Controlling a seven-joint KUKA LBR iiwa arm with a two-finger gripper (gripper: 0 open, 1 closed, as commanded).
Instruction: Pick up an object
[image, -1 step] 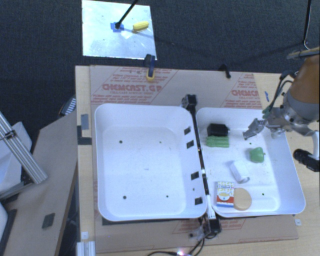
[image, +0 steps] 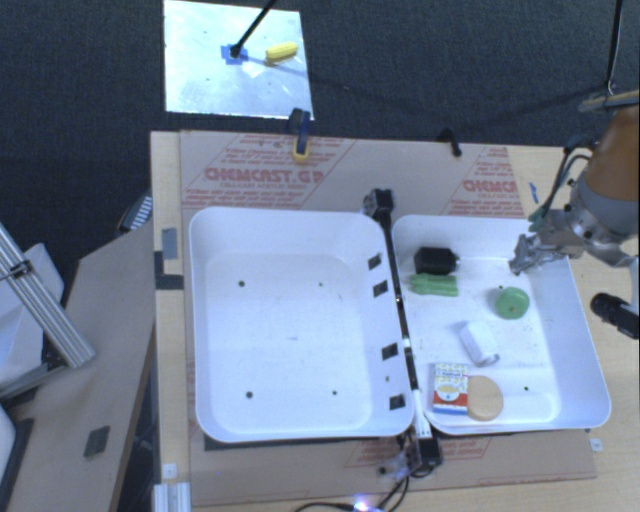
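Green round object, at three o'clock in the right bin, lies nearest the gripper, which hovers just beyond it at one o'clock. I would descend squarely over it, jaws straddling its sides. The gripper holds nothing; its opening I cannot tell.

Two bins sit side by side on the bench, the left bin beside the right bin. In the right bin, a box-shaped block lies at the back with a long flat piece just before it, and a round ball lies to their right. A small cylinder lies mid-bin, and at the front a carton touches a disc on its right.
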